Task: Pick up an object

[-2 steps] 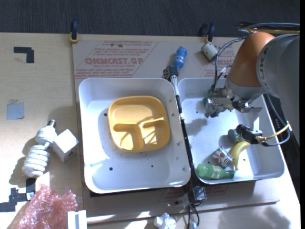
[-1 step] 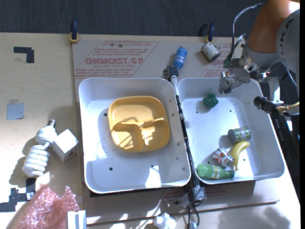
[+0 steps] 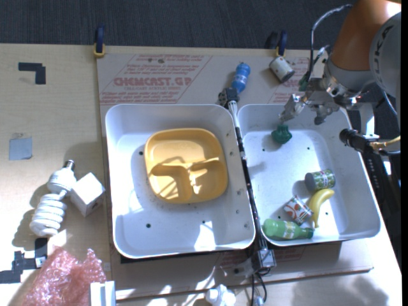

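Our gripper point(image 3: 307, 107) hangs with fingers spread, holding nothing; just below-left of it we see a small green toy point(image 3: 280, 134) in the right bin point(image 3: 357, 171).

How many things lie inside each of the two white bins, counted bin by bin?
Left shallow white bin: 1, the yellow plastic sectioned plate.
Right shallow white bin: 5: dark green small toy, grey-green small can, yellow plastic banana, red-and-white crumpled packet, green plastic bottle lying down.
Total: 6.
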`<state>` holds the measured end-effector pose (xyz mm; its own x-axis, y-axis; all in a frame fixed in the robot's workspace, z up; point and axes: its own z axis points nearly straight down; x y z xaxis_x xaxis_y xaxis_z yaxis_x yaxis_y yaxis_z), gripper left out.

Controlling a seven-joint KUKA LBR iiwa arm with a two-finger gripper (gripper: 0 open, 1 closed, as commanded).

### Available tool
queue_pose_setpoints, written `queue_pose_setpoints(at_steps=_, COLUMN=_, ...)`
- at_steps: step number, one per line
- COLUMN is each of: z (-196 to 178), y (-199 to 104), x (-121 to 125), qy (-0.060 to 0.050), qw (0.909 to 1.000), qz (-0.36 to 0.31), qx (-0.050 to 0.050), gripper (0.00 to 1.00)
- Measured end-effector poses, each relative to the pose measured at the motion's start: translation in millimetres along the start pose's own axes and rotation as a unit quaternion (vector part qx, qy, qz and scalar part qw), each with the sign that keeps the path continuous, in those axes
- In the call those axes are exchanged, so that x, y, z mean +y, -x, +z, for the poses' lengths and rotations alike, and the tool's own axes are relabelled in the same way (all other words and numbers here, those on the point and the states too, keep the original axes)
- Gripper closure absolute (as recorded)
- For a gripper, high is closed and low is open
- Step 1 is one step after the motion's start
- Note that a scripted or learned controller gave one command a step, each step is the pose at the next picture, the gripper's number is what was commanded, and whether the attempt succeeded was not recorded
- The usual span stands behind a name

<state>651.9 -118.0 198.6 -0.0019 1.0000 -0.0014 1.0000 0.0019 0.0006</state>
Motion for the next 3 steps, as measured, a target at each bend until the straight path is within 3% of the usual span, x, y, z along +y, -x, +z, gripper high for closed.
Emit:
queue_pose_setpoints(at_steps=1, z=105.9, y=-25.4, x=4.9, qy=0.000, qw=1.0000, qz=0.000, qx=0.000, gripper=0.00)
queue_pose_setpoints(at_steps=2, z=96.2, y=-24.9, x=4.0, qy=-0.003, qw=1.0000, qz=-0.001, qx=0.000, gripper=1.00)
queue_pose_setpoints(at_steps=3, z=35.6, y=8.6, x=7.0, qy=0.000, qw=1.0000, qz=0.001, qx=0.000, gripper=1.00)
